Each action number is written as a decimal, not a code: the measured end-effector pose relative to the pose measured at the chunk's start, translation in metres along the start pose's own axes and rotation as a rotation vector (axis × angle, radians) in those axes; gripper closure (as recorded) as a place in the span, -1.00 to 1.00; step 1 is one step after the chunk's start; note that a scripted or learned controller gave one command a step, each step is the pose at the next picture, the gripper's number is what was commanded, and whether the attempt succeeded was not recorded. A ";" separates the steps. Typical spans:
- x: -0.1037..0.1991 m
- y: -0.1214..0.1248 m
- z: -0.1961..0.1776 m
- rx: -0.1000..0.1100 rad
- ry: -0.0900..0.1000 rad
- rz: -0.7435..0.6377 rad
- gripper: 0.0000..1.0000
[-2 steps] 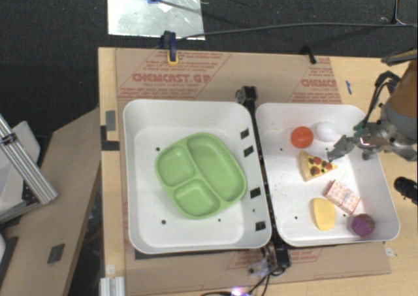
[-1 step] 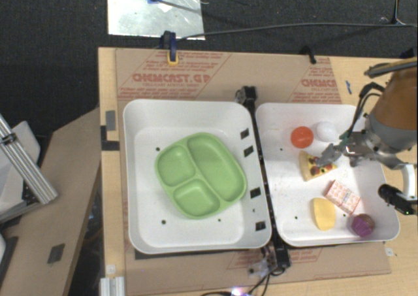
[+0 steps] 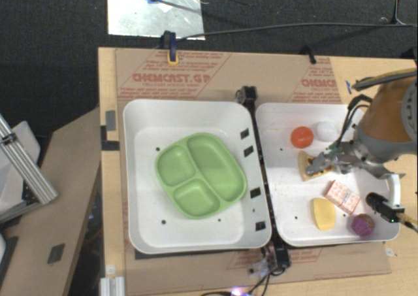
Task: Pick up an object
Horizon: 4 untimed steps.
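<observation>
Over the right bin (image 3: 281,177), the gripper (image 3: 321,165) sits low on a tan object (image 3: 304,163) — whether it grips, I cannot tell — with an orange ball (image 3: 302,136), pink packet (image 3: 343,196), yellow piece (image 3: 323,213) and purple item (image 3: 362,225) nearby — seemingly mid-grasp, needing a firm close, then lift.

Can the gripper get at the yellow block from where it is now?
Probably yes. The yellow block lies in the right bin, uncovered from above, just below the gripper. The pink box sits close beside it at its upper right, which could crowd one finger.
</observation>
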<state>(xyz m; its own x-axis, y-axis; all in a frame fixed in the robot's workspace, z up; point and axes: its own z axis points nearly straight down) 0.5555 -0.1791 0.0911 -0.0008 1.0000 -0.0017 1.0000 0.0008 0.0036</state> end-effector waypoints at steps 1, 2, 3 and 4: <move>0.001 0.003 -0.014 -0.007 0.002 -0.002 1.00; 0.002 -0.004 -0.064 -0.002 0.000 -0.002 1.00; -0.008 -0.005 -0.121 -0.004 -0.001 -0.002 1.00; -0.009 -0.003 -0.143 -0.001 0.000 -0.004 1.00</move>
<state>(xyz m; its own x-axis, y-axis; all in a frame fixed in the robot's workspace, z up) 0.5516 -0.1874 0.2340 -0.0049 1.0000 -0.0017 1.0000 0.0049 0.0051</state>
